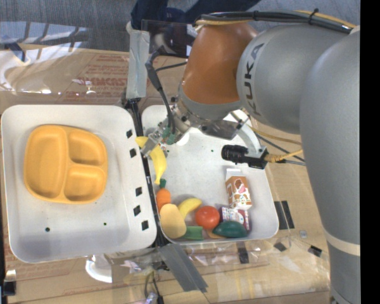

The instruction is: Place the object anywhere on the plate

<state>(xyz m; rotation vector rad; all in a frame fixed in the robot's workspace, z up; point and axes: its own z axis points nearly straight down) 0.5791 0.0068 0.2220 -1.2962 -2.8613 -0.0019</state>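
Observation:
A yellow plate (64,163) with three compartments lies in the left bin (25,233). My gripper (159,137) hangs at the left edge of the right bin (202,147), just above the wall between the two bins. It is shut on the upper end of a yellow banana (158,163), which hangs down from the fingers along that wall. The banana is to the right of the plate, apart from it. The arm's orange band (215,62) and grey body cover the back of the right bin.
Several toy foods crowd the right bin's front: an orange piece (163,198), a pale yellow fruit (172,219), a red tomato (207,216), a green item (228,229) and a small carton (239,192). A black connector (243,154) sticks out below the wrist.

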